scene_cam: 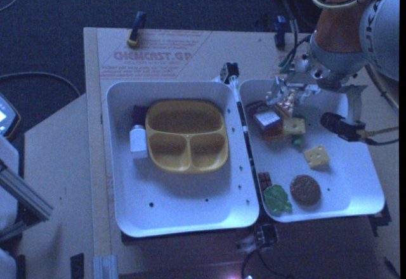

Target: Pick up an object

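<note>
My gripper (284, 97) hangs over the back left part of the right bin (355, 173), just above and behind a dark red box with a pale top (267, 121). A small yellow block (294, 125) lies right beside that box, under the gripper's near side. Something small and orange-white sits at the gripper's tip, too dim to identify. Further forward in this bin lie a yellow cheese wedge (316, 156), a round brown patty (305, 189), a green leafy piece (276, 198) and a small dark brown bar (264, 179).
The left bin (120, 163) holds a yellow divided tray (186, 135) with a small white bottle (137, 140) at its left side. A black cylinder (340, 125) on the arm juts over the right bin's back right. The scene is dim.
</note>
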